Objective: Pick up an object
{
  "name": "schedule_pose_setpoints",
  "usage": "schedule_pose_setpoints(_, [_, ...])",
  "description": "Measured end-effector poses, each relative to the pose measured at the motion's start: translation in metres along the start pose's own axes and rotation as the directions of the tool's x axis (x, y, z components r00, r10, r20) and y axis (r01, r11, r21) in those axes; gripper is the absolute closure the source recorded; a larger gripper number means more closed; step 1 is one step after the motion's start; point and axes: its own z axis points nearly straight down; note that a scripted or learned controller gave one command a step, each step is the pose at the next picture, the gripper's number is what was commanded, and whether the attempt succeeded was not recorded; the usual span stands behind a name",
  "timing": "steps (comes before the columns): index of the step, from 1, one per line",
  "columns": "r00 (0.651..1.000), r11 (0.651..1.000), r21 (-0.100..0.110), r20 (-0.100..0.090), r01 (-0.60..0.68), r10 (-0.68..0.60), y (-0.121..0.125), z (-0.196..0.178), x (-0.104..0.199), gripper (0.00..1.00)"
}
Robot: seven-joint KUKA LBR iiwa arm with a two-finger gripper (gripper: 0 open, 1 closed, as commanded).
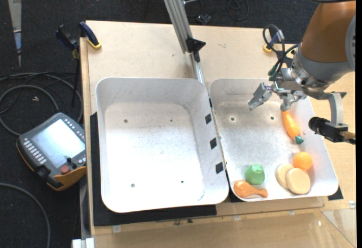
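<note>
Item: gripper (270, 96), above the right bin (237, 128); we cannot tell its grip state. Risk, we judge: carrot (291, 125) lies at the wall, likely to slip.

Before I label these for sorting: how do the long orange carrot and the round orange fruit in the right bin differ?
The long orange carrot is slender with a green tip; the round orange fruit is ball-shaped and plain. The carrot lies just below the claw; the fruit sits nearer the bin's front, beside pale pieces. Both are orange.
</note>
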Motion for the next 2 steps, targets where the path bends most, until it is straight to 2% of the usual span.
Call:
schedule_pose_setpoints(1, [1.000, 1.000, -0.005, 0.001, -0.002, 0.002, 0.001, -0.003, 0.000, 0.00])
schedule_pose_setpoints(2, [1.000, 1.000, 0.000, 0.001, -0.004, 0.004, -0.001, 0.045, -0.008, 0.00])
